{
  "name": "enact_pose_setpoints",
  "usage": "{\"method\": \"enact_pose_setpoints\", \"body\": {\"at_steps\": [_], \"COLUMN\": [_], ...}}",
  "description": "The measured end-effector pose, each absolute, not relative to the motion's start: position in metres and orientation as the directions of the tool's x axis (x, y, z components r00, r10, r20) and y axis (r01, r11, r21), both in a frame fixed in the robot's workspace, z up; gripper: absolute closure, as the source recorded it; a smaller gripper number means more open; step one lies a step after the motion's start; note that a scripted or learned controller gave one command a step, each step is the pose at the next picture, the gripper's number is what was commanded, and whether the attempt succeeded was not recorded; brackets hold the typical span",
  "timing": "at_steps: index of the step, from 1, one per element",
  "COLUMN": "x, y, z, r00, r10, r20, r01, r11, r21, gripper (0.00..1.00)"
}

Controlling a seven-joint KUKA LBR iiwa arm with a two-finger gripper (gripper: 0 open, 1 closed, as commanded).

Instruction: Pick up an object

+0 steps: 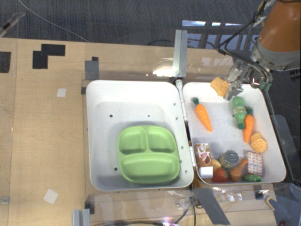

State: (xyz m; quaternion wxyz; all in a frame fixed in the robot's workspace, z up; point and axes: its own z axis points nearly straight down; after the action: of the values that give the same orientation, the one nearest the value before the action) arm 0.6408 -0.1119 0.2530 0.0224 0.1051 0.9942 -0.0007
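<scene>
- The jaws (pixel 233 89) hang over the right bin (pixel 216 126) at its 1 o'clock corner. Whether they are open or closed I cannot tell, since the wrist hardware blurs them.
- A yellow cracker-like toy (pixel 219 86) sits just beside the jaws at their 9 o'clock, apparently touching or nearly so; I cannot tell if it is gripped.
- It looks light, stiff and flat, probably moulded plastic. I judge it best pinched across its short edges, as a flat face could slip.
- A green bottle-like toy (pixel 239 110) lies near the jaws at 6 o'clock, with a small carrot (pixel 248 127) touching it below.
- A larger carrot (pixel 203 116) lies apart towards the bin's 10 o'clock; its tapered, smooth body would want a grip at mid-length.
- The left bin (pixel 101 102) holds a green divided plate (pixel 148 153).
- Both bins rest on the wooden surface (pixel 42 140).
</scene>
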Motion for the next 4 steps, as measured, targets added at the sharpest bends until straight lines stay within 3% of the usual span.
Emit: {"method": "enact_pose_setpoints", "body": {"at_steps": [1, 2, 3, 4], "x": [0.619, 0.621, 0.648, 0.650], "y": [-0.044, -0.045, -0.077, -0.075], "z": [0.229, 0.243, 0.276, 0.289], "r00": [-0.949, -0.950, -0.998, -0.998], "r10": [0.316, 0.313, 0.067, 0.063], "r20": [-0.006, -0.016, -0.012, -0.023], "r01": [0.316, 0.313, 0.067, 0.063], "r11": [0.949, 0.950, 0.998, 0.998], "r21": [0.004, 0.005, 0.000, 0.001], "gripper": [1.00, 1.00, 1.00, 1.00]}}
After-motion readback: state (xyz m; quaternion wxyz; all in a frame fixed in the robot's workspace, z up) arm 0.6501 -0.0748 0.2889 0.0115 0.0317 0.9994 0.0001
